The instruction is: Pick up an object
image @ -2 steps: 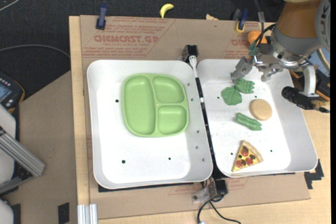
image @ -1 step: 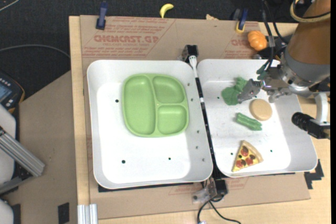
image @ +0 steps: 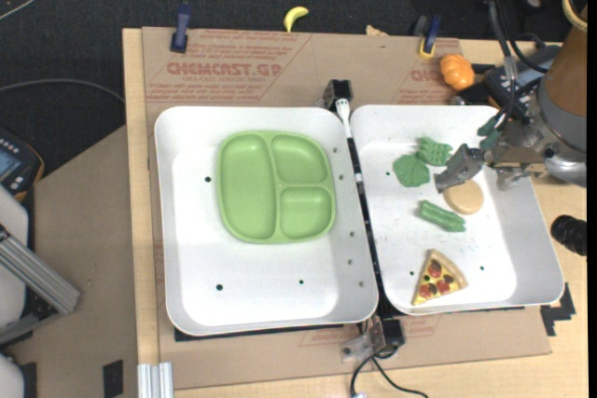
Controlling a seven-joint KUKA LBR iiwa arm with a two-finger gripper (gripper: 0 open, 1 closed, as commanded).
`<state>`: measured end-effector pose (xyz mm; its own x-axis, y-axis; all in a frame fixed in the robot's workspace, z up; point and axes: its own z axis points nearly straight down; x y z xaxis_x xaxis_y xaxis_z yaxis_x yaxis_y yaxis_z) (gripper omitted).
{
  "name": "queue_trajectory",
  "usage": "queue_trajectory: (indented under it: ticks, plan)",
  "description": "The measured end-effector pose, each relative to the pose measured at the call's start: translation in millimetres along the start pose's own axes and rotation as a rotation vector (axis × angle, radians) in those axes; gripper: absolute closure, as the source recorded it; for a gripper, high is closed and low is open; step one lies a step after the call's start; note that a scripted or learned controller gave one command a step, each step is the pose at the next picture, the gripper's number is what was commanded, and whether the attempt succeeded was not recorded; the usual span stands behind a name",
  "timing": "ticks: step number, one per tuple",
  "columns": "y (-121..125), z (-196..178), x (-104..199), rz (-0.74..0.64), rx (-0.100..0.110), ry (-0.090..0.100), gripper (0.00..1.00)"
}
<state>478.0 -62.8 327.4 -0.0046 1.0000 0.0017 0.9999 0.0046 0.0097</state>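
Task status: pick not yet accomplished, judged from the current layout. No item seen between the fingers; all items resting on bin floors.

Claw [image: 459, 174]: positioned low over the right bin [image: 522, 280], reaching in from the right edge. Fingers parted at a moderate width, tips pointing down and left. Lower tip just beside, possibly touching, the upper edge of the tan disc [image: 465, 198]. Contact not confirmable from this angle.

Likely target: tan disc, lying flat near the middle of the right bin, directly below the claw. Alternative candidate: the ridged green piece [image: 434, 149], just left of the claw.

Remaining steps, as an estimate:
1. Final descent over the chosen item.
2. Closing of the fingers.
3. Lift clear of the bin floor.

Container contents:

Left bin [image: 187, 294]:
- One green divided plate [image: 276, 186], three compartments, set near the centre. Nothing visible in the compartments.

Right bin:
- Ridged green piece, upper middle.
- Round green leaf shape [image: 409, 171], touching the ridged piece on its lower left.
- Tan disc, centre.
- Long green pod [image: 441, 216], below and left of the disc, near but apart from it.
- Toy pizza slice [image: 437, 278], near the front edge, well apart from the rest.

Outside the bins: small orange item [image: 456, 70] and yellow item [image: 296, 16] on the bench board.
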Motion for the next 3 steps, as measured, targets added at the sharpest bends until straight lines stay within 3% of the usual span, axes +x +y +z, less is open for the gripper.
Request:
queue_trajectory:
  ticks: [1, 2, 3]
  plan:
    - [2, -4, -2, 0.004, 0.006, -0.002, 1.0]
    - [3, -58, 80, -0.006, 0.002, 0.001, 1.0]
    - [4, -154, 146, -0.004, -0.004, 0.003, 1.0]
